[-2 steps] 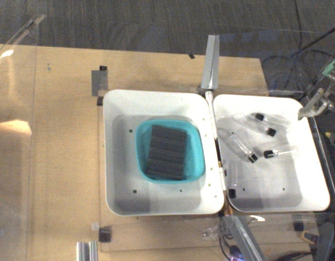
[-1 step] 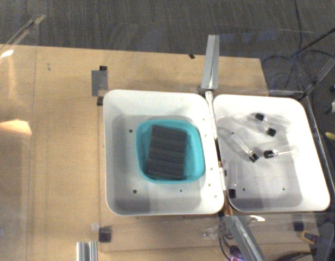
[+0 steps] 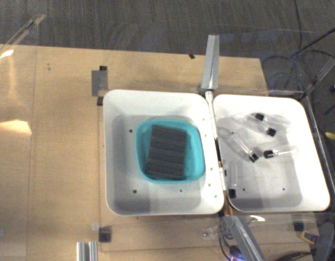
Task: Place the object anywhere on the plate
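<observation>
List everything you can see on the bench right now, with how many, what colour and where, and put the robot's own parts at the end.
bins: two, white, shallow, side by side on the bench; left bin, right bin
plate: one, teal, square with rounded corners, in the middle of the left bin
block: one, dark grey, ribbed, lying on the plate
tubes: about four, clear with black caps, scattered in the right bin; exact count hard to tell
bench: one, light wood colour, under both bins
metal bar: one, grey, behind the seam between the bins
cables: several, dark, on the floor at the upper right
</observation>
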`<state>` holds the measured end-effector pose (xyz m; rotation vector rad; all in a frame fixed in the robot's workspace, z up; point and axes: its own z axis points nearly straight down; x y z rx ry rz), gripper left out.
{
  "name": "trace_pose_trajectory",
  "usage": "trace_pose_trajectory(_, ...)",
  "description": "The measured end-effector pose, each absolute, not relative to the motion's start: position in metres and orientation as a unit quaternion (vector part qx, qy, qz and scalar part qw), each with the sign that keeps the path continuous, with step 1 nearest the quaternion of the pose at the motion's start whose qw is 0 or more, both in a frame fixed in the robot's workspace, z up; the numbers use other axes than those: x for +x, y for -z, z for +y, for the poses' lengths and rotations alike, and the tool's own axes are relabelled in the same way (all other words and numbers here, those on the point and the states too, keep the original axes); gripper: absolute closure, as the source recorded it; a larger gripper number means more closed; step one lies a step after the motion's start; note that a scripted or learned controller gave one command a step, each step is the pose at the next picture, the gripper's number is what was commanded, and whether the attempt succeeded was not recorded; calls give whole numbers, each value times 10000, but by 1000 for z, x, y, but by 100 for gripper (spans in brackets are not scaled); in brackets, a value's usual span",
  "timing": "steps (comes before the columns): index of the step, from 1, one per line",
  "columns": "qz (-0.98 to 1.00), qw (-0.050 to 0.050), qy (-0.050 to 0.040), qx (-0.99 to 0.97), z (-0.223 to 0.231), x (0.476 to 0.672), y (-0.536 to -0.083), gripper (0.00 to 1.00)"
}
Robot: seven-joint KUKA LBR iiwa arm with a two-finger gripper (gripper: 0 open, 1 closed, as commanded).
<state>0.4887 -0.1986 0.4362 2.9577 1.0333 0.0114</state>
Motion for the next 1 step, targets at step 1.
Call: trace_pose_trajectory(1, 2882, 40, -40, 9576, -204, 489, -436, 0)
